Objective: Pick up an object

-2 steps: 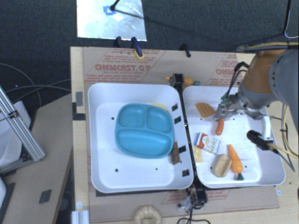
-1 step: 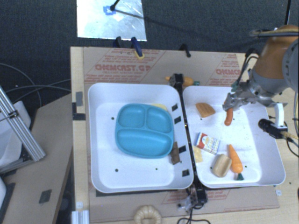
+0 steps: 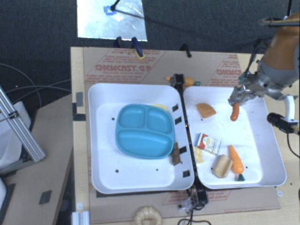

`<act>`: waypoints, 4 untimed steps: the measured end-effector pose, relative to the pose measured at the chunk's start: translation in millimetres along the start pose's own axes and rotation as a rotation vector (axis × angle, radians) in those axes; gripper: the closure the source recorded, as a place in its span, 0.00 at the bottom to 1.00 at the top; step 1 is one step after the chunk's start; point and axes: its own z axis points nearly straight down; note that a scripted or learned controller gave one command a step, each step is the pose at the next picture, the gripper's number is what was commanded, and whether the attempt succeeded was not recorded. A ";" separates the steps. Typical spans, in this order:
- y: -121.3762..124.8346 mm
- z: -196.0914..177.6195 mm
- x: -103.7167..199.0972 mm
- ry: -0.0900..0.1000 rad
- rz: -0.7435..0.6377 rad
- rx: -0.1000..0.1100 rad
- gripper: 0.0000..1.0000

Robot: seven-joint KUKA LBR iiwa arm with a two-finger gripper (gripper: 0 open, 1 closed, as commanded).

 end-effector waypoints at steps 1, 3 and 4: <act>1.3 -14.2 0.1 0.001 0.000 0.003 1.00; 22.9 -11.9 69.5 0.002 -0.002 0.005 1.00; 41.4 -18.1 62.8 0.001 -0.001 0.004 1.00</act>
